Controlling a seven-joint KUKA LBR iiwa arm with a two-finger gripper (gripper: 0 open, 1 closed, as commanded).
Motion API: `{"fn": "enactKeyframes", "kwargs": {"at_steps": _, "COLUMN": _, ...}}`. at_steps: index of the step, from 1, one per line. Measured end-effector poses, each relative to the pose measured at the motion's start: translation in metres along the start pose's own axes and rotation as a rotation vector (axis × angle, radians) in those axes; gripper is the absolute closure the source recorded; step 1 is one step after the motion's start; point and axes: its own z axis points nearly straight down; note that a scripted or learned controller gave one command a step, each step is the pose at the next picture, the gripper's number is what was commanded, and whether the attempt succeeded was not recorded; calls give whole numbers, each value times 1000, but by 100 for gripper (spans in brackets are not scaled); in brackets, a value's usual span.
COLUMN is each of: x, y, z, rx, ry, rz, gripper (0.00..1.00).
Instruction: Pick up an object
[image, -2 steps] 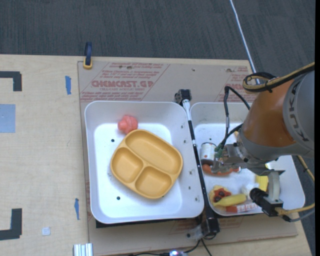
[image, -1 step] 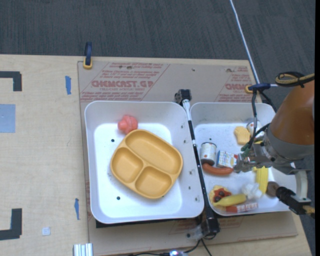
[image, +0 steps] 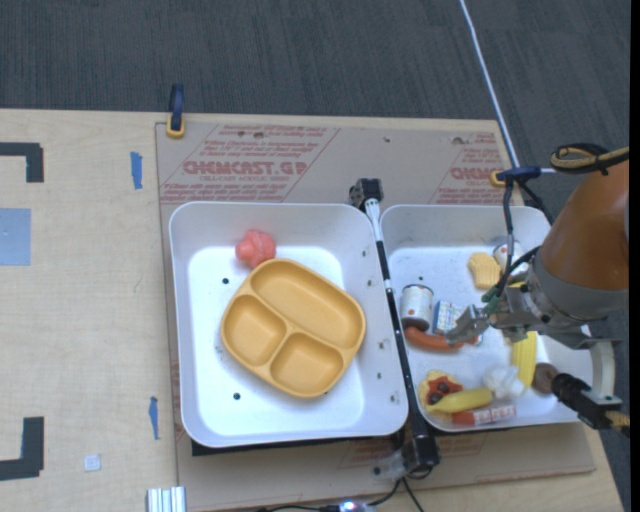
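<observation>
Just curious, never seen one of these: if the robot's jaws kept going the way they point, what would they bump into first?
Probably the orange-red carrot-like piece lying just ahead of the gripper in the right bin, though depth is hard to judge from above.

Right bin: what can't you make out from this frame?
- Gripper: too small and cluttered in the camera view to tell open from shut, or whether it touches the red item.
- Right bin: its right side lies under the arm.
- Can: label too small to read.
- Food pile: pieces overlap, each too small to identify.
</observation>
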Motion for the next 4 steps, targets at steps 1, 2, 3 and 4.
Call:
{"fn": "enactKeyframes", "kwargs": {"at_steps": 1, "x": -2, "y": 0, "z": 99, "rx": -1, "ry": 1, "rz": 0, "gripper": 0}}
{"fn": "enactKeyframes", "kwargs": {"at_steps": 2, "x": -4, "y": 36, "z": 99, "rx": -1, "ry": 0, "rz": -1, "gripper": 0}}
{"fn": "enactKeyframes", "kwargs": {"at_steps": 3, "x": -5, "y": 0, "z": 99, "rx": -1, "ry": 1, "rz": 0, "gripper": 0}}
{"fn": "enactKeyframes", "kwargs": {"at_steps": 4, "x": -5, "y": 49, "z": 99, "rx": -2, "ry": 0, "rz": -1, "gripper": 0}}
